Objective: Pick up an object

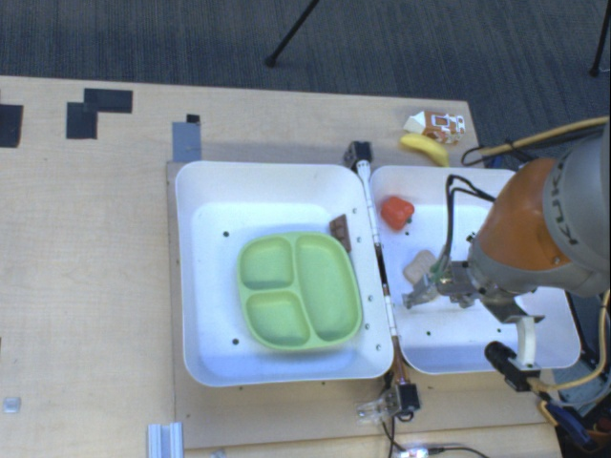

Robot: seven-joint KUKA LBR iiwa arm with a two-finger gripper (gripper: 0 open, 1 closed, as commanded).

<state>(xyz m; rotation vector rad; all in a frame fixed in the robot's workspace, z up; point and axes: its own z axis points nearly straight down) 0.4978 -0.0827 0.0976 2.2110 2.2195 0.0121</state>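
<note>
My gripper (pixel 423 292) is low in the right bin (pixel 458 359), reaching left from the grey and orange arm. A tan block (pixel 418 265) lies just above and beside the gripper's tip, and I cannot tell whether they touch. A red rounded object (pixel 397 210) sits at the back left of the same bin, apart from the gripper. In the left bin (pixel 205 256) lies a green divided plate (pixel 299 291). A small brown piece (pixel 339 225) rests by that bin's right wall.
On the bench behind the right bin lie a yellow banana (pixel 423 146) and a small white and orange pack (pixel 441 122). The ridge between the two bins runs just left of the gripper.
</note>
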